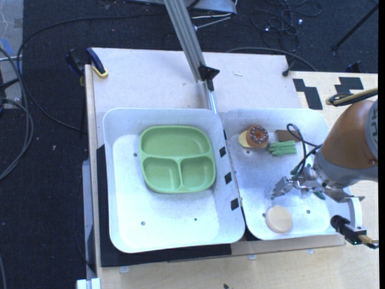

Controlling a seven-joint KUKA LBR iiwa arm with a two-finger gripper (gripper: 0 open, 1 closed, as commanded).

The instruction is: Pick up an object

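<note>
In the right bin (252, 161) lie a round tan object (279, 219) near the front edge, a brown sprinkled doughnut on a yellow piece (257, 136) at the back, and a green object (283, 148) beside it. My gripper (281, 188) hangs low over the right bin, just behind the tan object and in front of the green one. It reaches in from the right under the orange band (355, 140). Nothing shows between its fingers.
The left bin (126, 221) holds a green divided plate (178, 158). A slanted metal pole (187, 32) rises behind the bins. A black cable (301, 138) loops over the right bin's back near the arm. A blue and yellow tool (96, 63) lies at the bench's far left corner.
</note>
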